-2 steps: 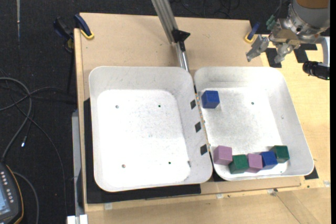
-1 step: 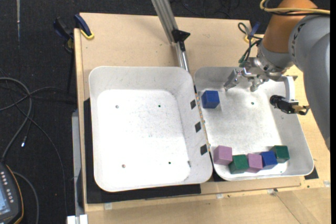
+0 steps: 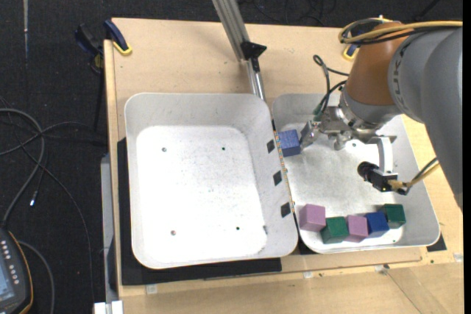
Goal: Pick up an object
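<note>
Right bin (image 3: 412,232): blue cube (image 3: 290,142) beside fingers (image 3: 312,130)

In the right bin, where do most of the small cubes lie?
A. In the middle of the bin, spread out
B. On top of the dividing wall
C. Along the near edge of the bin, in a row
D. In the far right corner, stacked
C: in the right bin, five cubes, pink, green, pink, blue and green, line its near edge.
</note>
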`<state>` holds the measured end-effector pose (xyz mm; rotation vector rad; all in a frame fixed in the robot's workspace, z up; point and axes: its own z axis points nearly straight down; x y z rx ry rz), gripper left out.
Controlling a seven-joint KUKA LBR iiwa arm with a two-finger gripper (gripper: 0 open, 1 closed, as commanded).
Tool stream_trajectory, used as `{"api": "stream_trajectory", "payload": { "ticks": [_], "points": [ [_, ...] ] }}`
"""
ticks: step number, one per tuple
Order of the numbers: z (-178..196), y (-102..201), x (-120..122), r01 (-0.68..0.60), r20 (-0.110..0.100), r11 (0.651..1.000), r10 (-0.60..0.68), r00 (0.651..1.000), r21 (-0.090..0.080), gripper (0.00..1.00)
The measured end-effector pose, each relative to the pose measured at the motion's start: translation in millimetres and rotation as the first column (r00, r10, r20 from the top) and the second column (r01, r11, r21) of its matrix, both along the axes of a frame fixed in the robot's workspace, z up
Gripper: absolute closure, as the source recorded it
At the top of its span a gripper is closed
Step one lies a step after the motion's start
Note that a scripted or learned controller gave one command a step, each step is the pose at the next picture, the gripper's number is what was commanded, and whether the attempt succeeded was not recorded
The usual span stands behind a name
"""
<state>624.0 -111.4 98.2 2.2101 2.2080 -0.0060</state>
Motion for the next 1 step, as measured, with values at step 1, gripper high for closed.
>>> {"api": "stream_trajectory", "payload": {
  "ticks": [1],
  "points": [
    [-2.5,-27.8,9.8,0.002,-0.007,1.000,-0.001,1.000,0.013,0.00]
  ]
}}
